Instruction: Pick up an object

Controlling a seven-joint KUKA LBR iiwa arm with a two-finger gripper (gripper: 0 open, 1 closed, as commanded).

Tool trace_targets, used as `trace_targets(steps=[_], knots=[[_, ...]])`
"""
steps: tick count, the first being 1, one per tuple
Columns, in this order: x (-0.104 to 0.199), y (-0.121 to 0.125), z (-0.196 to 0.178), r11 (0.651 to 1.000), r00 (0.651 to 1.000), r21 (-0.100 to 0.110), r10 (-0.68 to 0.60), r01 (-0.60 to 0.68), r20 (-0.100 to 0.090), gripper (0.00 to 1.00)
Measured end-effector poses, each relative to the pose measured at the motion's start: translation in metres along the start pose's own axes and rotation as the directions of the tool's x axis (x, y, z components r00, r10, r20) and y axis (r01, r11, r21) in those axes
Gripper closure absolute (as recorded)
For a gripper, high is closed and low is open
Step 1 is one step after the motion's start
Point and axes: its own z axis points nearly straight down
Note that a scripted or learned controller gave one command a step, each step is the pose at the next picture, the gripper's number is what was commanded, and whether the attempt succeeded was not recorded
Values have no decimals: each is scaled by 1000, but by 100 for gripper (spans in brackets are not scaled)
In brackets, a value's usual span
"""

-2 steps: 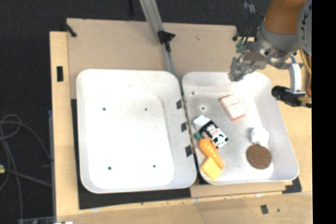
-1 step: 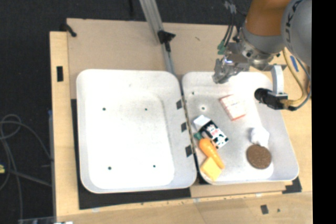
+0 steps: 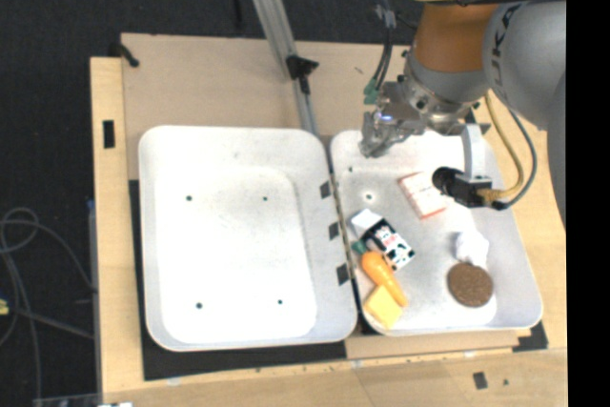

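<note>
Currently hand (image 3: 377,140) sits over right shallow white bin's (image 3: 515,248) back-left corner, grip state unclear, nothing visibly held, so I'd descend straight onto the isolated round brown disc (image 3: 470,284) near front-right, avoiding the clustered orange carrot-shaped toy (image 3: 382,272).

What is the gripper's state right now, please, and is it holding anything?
Gripper: cannot be told; it hangs above the far left corner of the right-hand shallow white bin, with nothing seen in it.
</note>
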Motion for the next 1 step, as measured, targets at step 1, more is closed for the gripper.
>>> trace_targets(steps=[1], knots=[[39, -12, 9, 1000, 1000, 1, 1, -1, 1, 100]])
